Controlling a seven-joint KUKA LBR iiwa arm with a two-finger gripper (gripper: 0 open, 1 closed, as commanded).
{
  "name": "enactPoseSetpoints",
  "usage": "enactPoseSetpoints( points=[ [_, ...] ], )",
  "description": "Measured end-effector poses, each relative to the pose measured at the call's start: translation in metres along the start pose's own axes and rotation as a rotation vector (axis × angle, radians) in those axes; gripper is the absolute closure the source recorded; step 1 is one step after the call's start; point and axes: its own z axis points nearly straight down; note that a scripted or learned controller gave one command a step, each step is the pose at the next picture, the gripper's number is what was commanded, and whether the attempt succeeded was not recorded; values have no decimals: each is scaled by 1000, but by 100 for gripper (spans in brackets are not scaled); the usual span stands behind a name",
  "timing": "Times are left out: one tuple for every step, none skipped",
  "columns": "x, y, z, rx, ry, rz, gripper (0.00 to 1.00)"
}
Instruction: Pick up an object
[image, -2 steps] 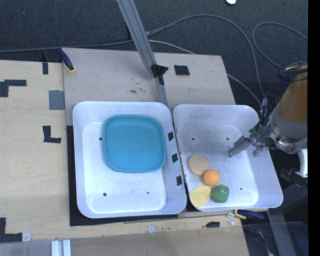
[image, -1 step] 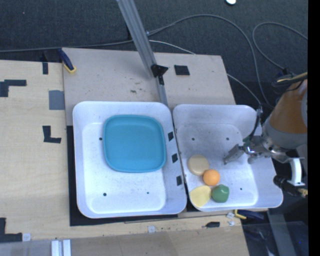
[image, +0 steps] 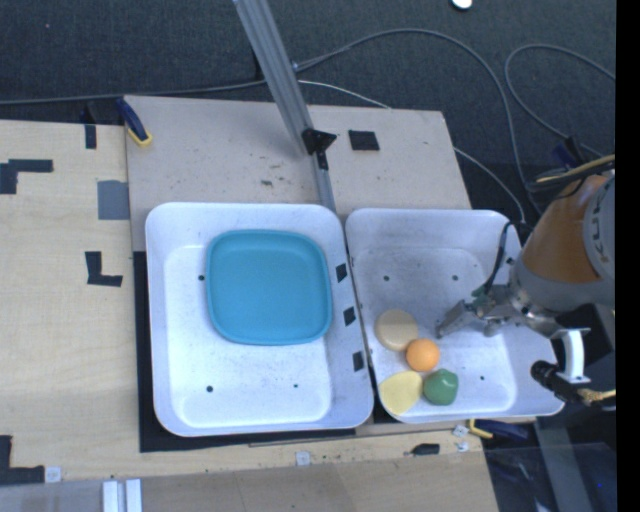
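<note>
While the arm (image: 570, 250) reached in from the right over the right bin (image: 420, 230), its gripper (image: 450, 322) hung low above the bin floor, pointing left toward a cluster of four small items and stopping near but apart from them. Whether the gripper was spread or closed could not be told at this slant; nothing showed between its tips. The cluster sat in the bin's front-left part: a beige disc (image: 396, 327) at the back, an orange ball (image: 422, 354) touching its front edge, a yellow piece (image: 400, 392) just beside the bin's front wall, and a green piece (image: 440, 386) beside it on the right. All looked like light toy food, probably hard plastic, smooth and somewhat slippery. The ball seemed the nearest candidate; being round, it would likely roll unless pinched squarely across its widest part, and the neighbours crowding it left little room for the tips. The wrist lay tilted, orange band above, forearm sloping down from the right edge. The left bin (image: 170, 300) held a blue plate (image: 268, 286), well apart. Both bins rested on the tabletop (image: 200, 130).
</note>
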Motion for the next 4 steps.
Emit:
enactPoseSetpoints(
  points=[
    [-1,1,-11,-3,-2,0,100],
    [2,3,-72,-2,0,0,100],
    [2,4,-122,-2,0,0,100],
    [48,12,-132,1,2,-3,100]
  ],
)
